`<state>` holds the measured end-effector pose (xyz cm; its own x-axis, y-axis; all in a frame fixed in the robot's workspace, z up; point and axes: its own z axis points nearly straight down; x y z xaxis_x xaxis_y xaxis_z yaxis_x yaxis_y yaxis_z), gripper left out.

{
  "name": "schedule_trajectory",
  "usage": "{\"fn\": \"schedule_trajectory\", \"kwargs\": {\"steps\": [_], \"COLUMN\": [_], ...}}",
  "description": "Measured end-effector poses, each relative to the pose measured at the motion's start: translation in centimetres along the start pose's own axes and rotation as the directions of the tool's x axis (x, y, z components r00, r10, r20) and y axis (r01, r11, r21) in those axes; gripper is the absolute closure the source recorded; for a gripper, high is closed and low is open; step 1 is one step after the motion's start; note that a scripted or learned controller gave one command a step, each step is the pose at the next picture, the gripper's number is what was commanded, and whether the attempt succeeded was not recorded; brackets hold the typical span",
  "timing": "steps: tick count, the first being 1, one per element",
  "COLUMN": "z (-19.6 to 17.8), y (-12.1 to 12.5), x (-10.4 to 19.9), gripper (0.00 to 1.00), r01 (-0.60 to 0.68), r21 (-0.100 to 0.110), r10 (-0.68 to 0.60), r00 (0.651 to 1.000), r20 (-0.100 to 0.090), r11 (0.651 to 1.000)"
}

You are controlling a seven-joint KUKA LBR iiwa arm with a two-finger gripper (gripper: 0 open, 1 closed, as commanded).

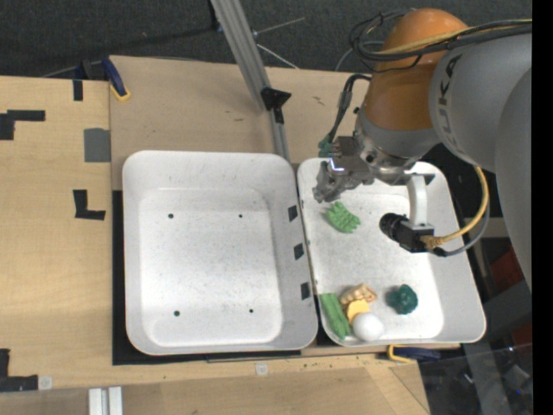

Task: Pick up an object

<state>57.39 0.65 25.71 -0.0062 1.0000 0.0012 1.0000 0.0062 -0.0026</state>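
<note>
My gripper hangs over the upper left part of the right bin, just above a small green ridged block. The block lies on the bin floor right below the fingertips. Whether the fingers touch it I cannot make out. Near the bin's front edge sit a green stick-like piece, a tan object, a white ball and a dark teal lump.
The left bin stands beside the right one, sharing a middle rim. A grey metal pole slants from the top down to the bins' junction. A black cable fitting hangs from the arm over the right bin.
</note>
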Motion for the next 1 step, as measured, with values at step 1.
{"fn": "schedule_trajectory", "kwargs": {"steps": [1], "z": [0.38], "y": [-0.36], "x": [5.53], "gripper": [1.00], "r01": [0.001], "r21": [0.000], "r10": [-0.001], "r00": [1.000], "r20": [0.000], "r11": [1.000]}}
